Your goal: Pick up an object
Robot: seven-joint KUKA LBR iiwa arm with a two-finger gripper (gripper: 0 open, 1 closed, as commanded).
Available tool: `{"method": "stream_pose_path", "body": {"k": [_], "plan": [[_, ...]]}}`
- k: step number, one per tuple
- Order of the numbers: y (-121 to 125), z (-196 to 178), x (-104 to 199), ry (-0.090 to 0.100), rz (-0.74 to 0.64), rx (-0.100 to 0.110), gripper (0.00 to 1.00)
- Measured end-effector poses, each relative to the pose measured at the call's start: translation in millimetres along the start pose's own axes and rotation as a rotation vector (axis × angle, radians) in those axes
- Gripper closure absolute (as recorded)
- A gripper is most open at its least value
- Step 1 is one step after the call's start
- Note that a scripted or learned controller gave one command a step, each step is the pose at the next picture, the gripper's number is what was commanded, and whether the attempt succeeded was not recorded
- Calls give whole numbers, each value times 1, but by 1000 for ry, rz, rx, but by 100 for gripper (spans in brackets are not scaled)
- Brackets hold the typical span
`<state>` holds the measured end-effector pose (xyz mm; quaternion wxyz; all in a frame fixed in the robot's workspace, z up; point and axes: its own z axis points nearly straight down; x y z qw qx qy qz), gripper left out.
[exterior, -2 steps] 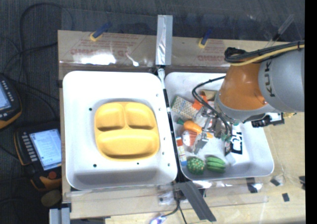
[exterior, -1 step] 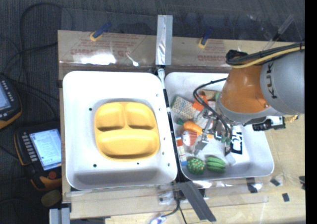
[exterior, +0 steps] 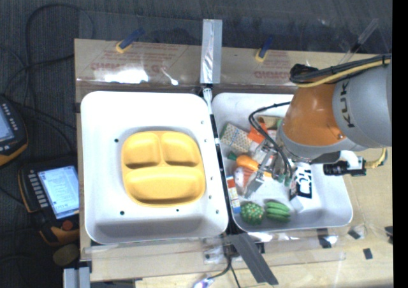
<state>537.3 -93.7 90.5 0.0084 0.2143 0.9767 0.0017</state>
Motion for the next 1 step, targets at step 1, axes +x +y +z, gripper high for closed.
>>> {"method": "stream_pose_path", "body": {"k": [1], "plan": [[5, 1, -12, 7, 24, 3, 0]]}}
